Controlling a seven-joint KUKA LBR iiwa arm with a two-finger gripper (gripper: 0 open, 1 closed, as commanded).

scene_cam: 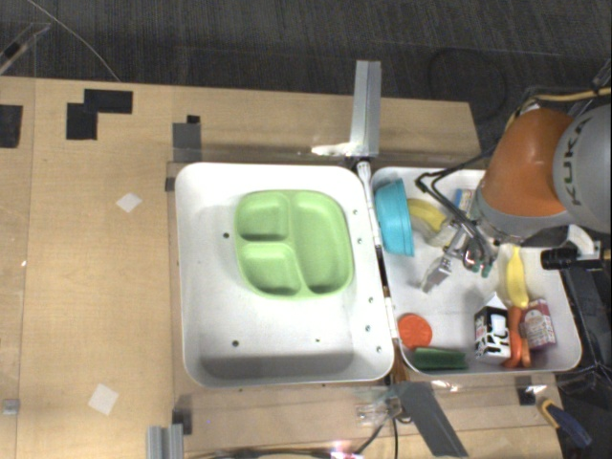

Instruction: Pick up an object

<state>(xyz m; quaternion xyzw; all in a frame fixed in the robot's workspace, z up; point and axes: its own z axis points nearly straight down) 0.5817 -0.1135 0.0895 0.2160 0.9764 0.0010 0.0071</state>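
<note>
My gripper hangs over the middle of the right bin, at the end of the grey arm with its orange band. To its left a blue bowl stands on edge against the bin's left wall, with a yellow object beside it. A yellow banana lies just right of the gripper. Along the bin's front lie an orange disc, a dark green cucumber, a black-and-white box, an orange carrot and a reddish packet. I see nothing held in the gripper.
The left bin holds a light green divided plate. A metal post rises behind the wall between the bins. Tan bench surface lies to the left.
</note>
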